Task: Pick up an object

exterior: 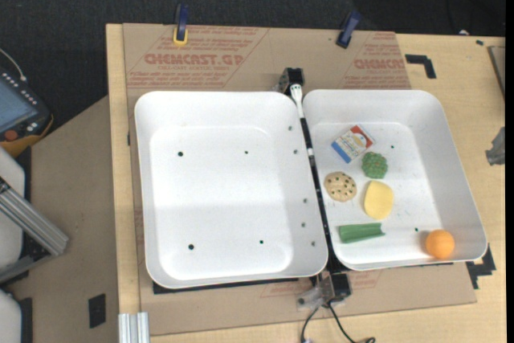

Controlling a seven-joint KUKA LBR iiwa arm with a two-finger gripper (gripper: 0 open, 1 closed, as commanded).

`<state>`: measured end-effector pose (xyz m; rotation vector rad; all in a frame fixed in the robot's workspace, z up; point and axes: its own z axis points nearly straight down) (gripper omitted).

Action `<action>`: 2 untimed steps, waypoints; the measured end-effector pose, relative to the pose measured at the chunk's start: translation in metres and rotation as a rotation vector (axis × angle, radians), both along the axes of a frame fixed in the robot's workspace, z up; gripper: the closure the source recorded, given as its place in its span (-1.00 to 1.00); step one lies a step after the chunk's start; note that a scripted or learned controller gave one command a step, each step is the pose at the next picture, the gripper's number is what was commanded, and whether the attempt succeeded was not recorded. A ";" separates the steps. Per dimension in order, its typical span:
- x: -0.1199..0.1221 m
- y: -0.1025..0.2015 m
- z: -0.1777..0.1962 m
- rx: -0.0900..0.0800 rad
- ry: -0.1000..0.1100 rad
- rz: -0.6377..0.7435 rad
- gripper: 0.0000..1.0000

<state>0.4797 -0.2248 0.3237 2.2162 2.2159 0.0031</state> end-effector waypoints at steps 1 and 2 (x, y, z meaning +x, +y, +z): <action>0.000 0.001 0.015 0.001 0.002 0.002 1.00; 0.000 0.009 0.027 0.001 0.002 0.003 1.00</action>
